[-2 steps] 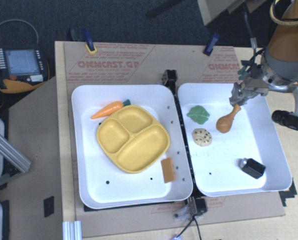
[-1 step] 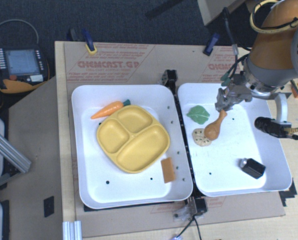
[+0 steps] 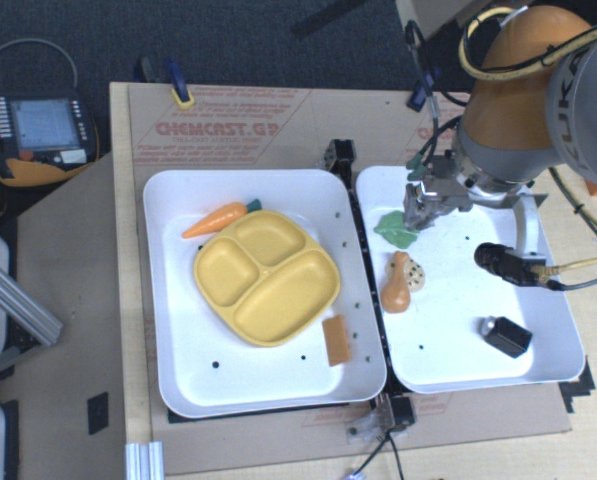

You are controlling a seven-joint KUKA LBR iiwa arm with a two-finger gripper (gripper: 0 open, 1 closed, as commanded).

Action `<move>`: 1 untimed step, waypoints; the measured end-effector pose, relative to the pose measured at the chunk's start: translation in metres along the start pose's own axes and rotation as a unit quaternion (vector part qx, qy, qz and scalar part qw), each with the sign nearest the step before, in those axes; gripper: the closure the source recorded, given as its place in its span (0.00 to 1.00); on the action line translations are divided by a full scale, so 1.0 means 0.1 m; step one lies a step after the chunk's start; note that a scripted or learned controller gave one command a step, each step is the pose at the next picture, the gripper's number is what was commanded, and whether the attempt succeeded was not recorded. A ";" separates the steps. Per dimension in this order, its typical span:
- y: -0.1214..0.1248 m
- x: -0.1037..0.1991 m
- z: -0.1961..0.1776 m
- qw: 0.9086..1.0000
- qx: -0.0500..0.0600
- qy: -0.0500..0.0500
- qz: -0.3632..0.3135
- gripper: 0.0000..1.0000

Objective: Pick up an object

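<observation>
Two white bins side by side on the surface (image 3: pixel 128 218), the left bin (image 3: pixel 168 268) and the right bin (image 3: pixel 448 313) touching along their inner rims.

Left bin: yellow divided plate (image 3: pixel 268 278) with three compartments sits mid-bin, nothing in it. An orange carrot (image 3: pixel 214 219) lies just beside the plate's upper-left rim, pointed end toward the bin's left wall. A small tan block (image 3: pixel 336 340) lies flat at the plate's lower-right edge, near the divider between the bins.

Right bin: grey arm with orange band (image 3: pixel 523 78) reaches in from the right, and the pincer (image 3: pixel 423 208) is down at the bin's upper-left area. A green leafy piece (image 3: pixel 393 231), the nearest candidate for the pick, lies flat on the bin floor, close to the left wall, directly under and left of the pincer tip. Can't tell if they touch. Can't tell whether the pincer is spread or pressed together, since the tip is too small and dark against the body; nothing visibly pinched.

A brown pear-shaped item (image 3: pixel 398 283) lies below the green piece, slightly apart from it. A small black block with a silver end (image 3: pixel 505 336) lies in the bin's lower-right part, well apart from the pincer.
</observation>
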State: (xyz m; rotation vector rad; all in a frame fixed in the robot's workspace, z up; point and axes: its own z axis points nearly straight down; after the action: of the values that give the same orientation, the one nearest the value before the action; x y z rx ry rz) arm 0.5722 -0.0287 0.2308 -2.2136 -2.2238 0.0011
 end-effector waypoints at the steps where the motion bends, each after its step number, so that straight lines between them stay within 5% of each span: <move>1: -0.17 0.55 -0.08 1.000 0.000 0.000 -0.001 1.00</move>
State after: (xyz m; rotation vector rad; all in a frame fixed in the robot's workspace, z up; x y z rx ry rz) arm 0.5550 0.0264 0.2391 -2.2119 -2.2252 0.0008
